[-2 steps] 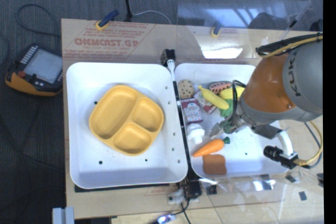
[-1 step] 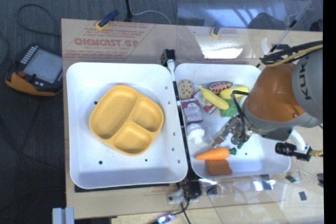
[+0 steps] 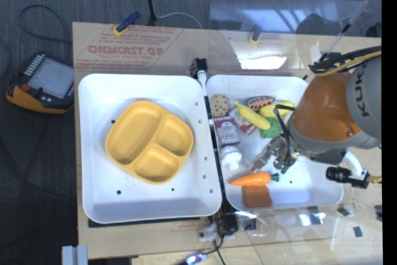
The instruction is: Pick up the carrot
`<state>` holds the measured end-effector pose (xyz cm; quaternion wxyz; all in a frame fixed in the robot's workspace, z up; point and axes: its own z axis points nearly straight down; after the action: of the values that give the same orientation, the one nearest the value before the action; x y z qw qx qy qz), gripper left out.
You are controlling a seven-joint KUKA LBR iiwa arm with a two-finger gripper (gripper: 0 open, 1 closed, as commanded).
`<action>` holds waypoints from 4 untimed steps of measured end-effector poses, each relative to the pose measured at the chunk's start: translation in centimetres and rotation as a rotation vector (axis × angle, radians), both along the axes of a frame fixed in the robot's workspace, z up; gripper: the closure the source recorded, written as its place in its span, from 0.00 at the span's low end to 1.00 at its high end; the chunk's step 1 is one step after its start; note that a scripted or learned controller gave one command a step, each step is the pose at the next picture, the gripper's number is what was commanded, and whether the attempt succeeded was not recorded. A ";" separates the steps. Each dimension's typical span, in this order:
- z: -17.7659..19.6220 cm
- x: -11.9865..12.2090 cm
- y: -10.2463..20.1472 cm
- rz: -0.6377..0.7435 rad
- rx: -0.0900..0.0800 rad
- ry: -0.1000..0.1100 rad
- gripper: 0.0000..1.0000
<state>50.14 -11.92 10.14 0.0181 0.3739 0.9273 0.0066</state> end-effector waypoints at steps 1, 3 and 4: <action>3.1 -1.8 -1.8 -0.449 0.008 0.042 1.00; -1.1 -1.6 1.0 -0.317 0.003 0.037 0.00; -0.2 -1.2 1.1 -0.320 0.004 0.025 1.00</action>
<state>48.96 -10.85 9.96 0.0066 0.5170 0.8559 0.0005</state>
